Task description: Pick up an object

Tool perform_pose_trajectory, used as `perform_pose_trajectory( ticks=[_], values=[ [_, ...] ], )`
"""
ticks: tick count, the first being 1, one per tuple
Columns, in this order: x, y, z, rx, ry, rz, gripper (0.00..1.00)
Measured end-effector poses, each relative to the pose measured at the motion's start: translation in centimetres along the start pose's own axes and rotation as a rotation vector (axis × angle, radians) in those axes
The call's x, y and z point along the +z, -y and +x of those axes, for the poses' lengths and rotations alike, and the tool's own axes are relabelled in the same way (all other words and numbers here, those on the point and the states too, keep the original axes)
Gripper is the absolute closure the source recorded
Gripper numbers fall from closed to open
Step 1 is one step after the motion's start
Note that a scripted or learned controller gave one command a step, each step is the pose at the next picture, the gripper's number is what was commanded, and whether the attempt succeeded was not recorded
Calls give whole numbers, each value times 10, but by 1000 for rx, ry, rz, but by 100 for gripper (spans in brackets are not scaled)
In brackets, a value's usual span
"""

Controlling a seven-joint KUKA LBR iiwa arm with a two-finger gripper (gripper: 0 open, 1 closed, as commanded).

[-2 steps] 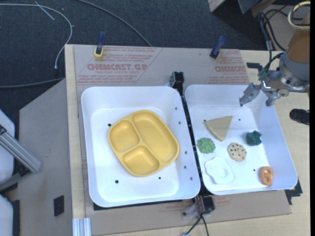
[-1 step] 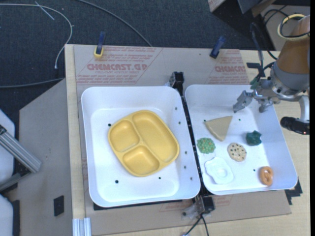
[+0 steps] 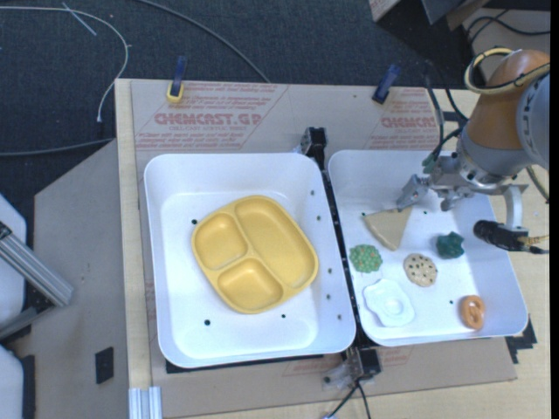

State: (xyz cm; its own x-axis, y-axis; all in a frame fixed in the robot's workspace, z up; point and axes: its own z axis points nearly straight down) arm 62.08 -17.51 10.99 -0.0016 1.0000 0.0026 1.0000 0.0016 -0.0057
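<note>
Down at the frame's bottom right a donut (image 3: 472, 312) sits by an egg (image 3: 388, 303), while higher up the gripper (image 3: 428, 195) hangs with fingers apart above the cheese (image 3: 389, 229), and it could slide off that flat wedge.

Cardboard-topped bench (image 3: 218, 116) bears two white bins (image 3: 166, 234) side by side.

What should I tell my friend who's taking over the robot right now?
Gripper: hangs over the top of the right bin, holding nothing, just above the cheese wedge.
Right bin: cheese wedge, green round piece, cookie, dark green piece, fried egg, pretzel.
Left bin: yellow divided tray.
Done: nothing picked.
Left: grab and lift one.
</note>
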Motion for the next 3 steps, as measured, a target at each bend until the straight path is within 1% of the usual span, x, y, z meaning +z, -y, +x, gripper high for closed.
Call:
perform_pose_trajectory(
  ticks=[1,2,3],
  values=[
    [-15,-2,0,0,1,-7,100],
    [-77,-4,-7,1,5,-14,100],
    [-92,-5,-7,0,4,-10,100]
  ],
)
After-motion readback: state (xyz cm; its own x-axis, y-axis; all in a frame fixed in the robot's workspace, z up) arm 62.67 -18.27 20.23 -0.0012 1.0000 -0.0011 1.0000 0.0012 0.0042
